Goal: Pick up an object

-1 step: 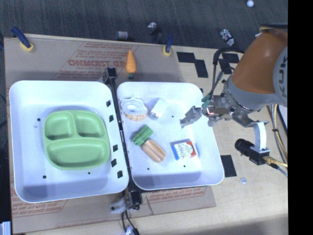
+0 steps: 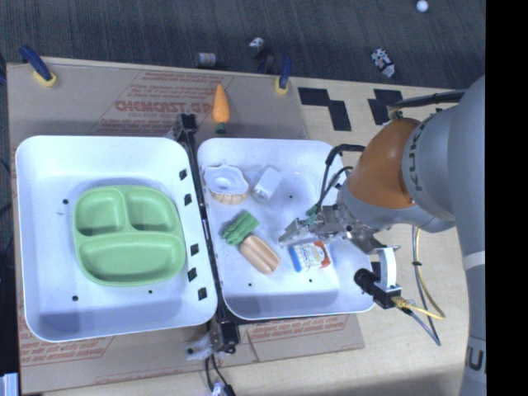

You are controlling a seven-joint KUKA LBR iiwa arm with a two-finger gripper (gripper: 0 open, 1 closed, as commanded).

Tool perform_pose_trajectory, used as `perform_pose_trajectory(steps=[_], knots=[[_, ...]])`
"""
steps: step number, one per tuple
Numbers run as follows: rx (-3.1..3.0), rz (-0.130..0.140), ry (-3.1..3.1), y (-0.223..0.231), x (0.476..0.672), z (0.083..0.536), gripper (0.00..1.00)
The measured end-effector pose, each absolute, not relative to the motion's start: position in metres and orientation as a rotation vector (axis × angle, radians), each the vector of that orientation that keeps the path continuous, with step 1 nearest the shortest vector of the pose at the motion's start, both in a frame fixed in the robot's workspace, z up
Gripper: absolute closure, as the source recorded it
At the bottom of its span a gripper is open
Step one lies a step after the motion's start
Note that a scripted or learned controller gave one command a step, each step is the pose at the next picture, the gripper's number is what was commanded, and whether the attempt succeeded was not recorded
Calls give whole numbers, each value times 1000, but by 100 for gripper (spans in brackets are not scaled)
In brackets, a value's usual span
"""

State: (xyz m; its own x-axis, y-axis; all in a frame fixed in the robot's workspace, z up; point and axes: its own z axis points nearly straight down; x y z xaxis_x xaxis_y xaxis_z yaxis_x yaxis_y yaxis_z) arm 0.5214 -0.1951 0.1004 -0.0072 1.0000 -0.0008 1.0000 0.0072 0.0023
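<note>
One fixed camera above the bench, looking down at a slant.
It takes in both white bins, the left bin (image 2: 41,246) and the right bin (image 2: 272,304), side by side at mid-distance (dark floor runs along the top), and the arm (image 2: 429,172) enters from the right.

A KUKA arm's gripper (image 2: 299,231) hovers in the right bin (image 2: 247,308), a blue-and-red packet (image 2: 309,256) at its five o'clock.

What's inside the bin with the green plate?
Just the green plate lies in the left bin. Its three sections look bare. Whatever is beneath the plate is covered.
</note>
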Motion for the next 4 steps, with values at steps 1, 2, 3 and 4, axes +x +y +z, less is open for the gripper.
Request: perform_pose_trajectory(steps=[1, 2, 3, 4], knots=[[2203, -2, 2229, -197, 522, 111, 100], [2216, 1, 2224, -193, 477, 226, 100], [2214, 0, 2226, -212, 503, 263, 100], [2216, -3, 2229, -211, 549, 218, 100]])
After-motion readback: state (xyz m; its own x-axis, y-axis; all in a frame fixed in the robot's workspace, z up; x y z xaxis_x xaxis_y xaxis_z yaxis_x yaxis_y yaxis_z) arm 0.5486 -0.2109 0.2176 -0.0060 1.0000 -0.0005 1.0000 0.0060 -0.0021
